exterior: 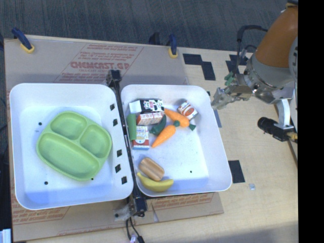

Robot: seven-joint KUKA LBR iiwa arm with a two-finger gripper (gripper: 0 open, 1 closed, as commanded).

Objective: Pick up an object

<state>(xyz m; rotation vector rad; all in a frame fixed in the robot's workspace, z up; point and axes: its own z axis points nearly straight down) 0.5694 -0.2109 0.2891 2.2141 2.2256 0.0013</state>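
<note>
The desk [263, 196] is a pale wooden surface filling the lower and right parts of the frame, with a sheet of printed cardboard [101, 59] laid across it under two bins.

The left bin [20, 135], shallow and white, occupies the left half of the frame. A green divided plate [73, 146] lies flat in it, slightly left of its centre.

The right bin [212, 156], also white, sits just beside the left bin and meets it along a black divider at mid-frame. Its contents cluster toward its upper left and lower left.

The arm [276, 44] enters at the upper right of the frame, grey with an orange band. The claw [218, 97] hangs outside the right bin, just past its upper right corner, above bare desk. Whether the claw is released or clenched cannot be told, and nothing can be seen held in it.

Objects in the right bin, in descending size:
- a banana [154, 184] near the lower left edge, touching a hot-dog-like bun [152, 168] just above it;
- two orange carrots [164, 134] crossing near the bin's centre top;
- a stack of small printed cartons [147, 118] at the upper left, packed close together;
- a small red-and-white can [186, 109] tilted at the upper middle, beside the carrots.
</note>
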